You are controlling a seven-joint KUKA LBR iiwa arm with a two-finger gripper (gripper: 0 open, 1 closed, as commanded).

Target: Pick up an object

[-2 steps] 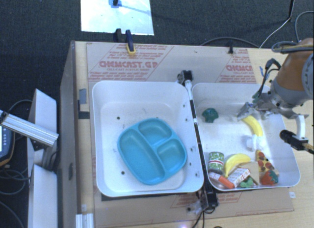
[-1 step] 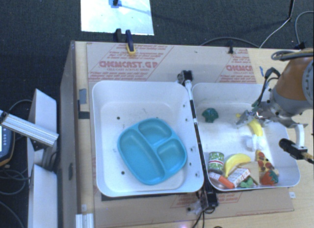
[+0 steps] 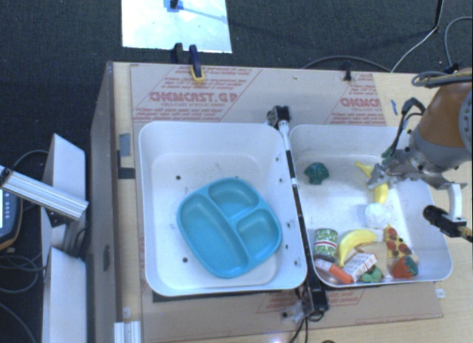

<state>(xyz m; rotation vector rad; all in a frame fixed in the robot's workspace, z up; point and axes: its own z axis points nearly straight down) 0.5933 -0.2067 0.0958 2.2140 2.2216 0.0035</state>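
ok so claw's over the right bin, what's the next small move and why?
Probably a short descent. The claw sits over the right bin, at a yellow object near the far wall, with a white object just below it in the camera view. Nothing is clearly between its fingers, so I'd ease down onto the yellow piece before closing.
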